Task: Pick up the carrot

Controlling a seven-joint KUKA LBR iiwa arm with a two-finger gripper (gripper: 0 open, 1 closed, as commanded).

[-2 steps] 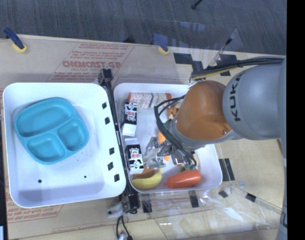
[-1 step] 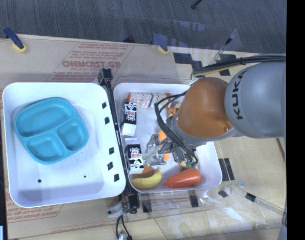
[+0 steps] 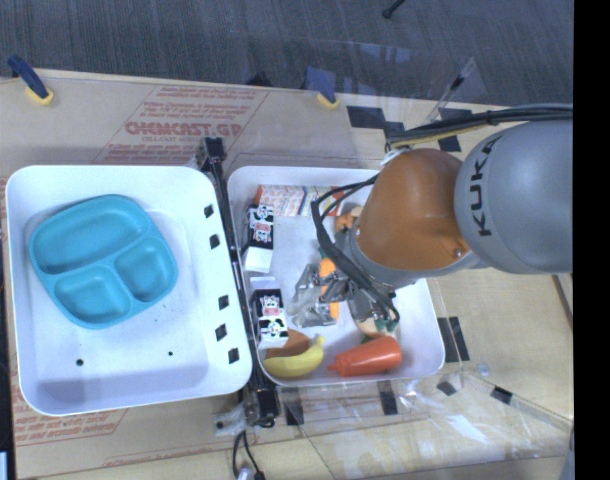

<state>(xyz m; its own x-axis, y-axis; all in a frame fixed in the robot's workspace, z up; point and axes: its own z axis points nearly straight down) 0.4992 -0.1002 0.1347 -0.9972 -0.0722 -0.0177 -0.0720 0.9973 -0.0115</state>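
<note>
My arm (image 3: 515, 203) is a thick, rounded grey casing with "KUKA" lettered in dark capitals along it; a glossy orange band (image 3: 415, 213) swells above my wrist; black cables loop beside it; my gripper (image 3: 320, 293) is bare silvery metal, small and angular.

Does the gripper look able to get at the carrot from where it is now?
Probably yes. The gripper hangs in the right bin just beside the carrot, whose top is uncovered; the banana lies close at its left end.
</note>
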